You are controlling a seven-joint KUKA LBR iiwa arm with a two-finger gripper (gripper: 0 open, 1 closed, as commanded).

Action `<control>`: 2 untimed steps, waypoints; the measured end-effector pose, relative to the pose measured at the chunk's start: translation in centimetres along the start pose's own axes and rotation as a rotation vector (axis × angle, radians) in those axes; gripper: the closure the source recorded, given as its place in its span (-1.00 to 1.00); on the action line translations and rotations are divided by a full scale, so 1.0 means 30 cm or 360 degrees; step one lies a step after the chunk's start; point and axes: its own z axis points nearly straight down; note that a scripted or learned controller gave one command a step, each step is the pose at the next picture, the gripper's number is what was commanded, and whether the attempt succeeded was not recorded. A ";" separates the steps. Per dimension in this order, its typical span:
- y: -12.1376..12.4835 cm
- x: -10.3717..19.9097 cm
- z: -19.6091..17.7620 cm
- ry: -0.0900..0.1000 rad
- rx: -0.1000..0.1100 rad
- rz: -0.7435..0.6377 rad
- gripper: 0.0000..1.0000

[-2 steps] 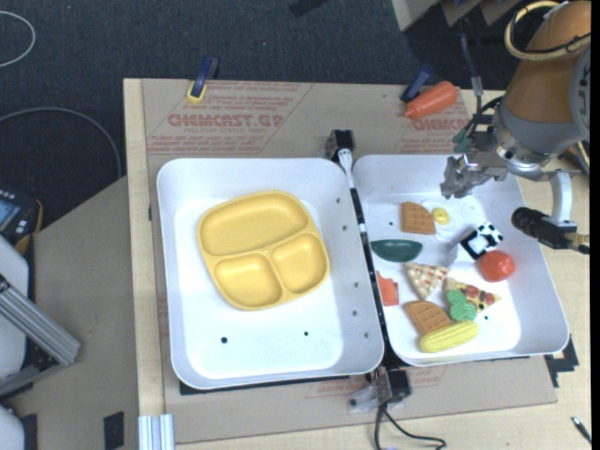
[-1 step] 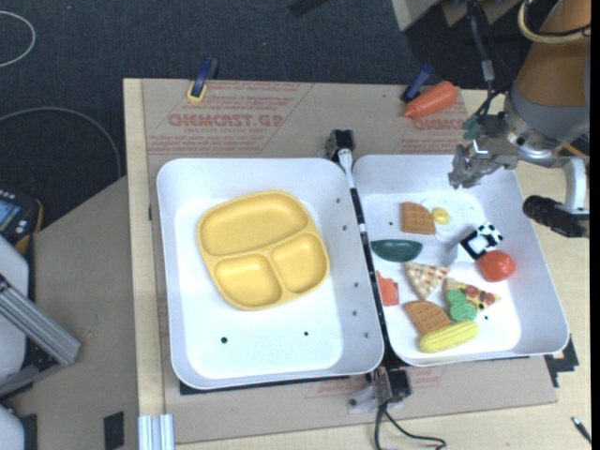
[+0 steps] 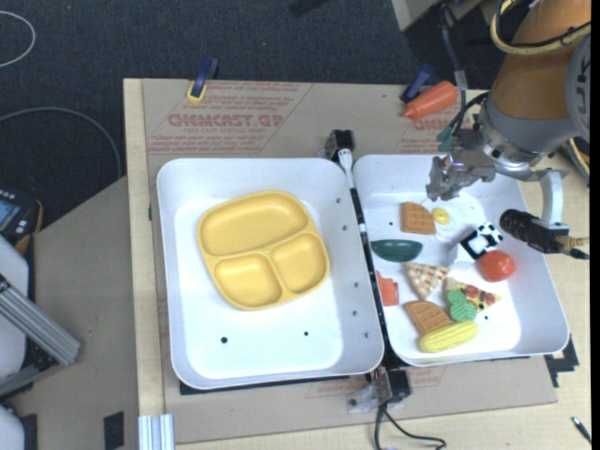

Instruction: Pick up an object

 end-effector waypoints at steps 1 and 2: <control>-0.084 0.134 0.040 0.0000 0.0004 0.0001 1.00; -0.196 0.247 0.054 -0.0001 0.0004 0.0002 1.00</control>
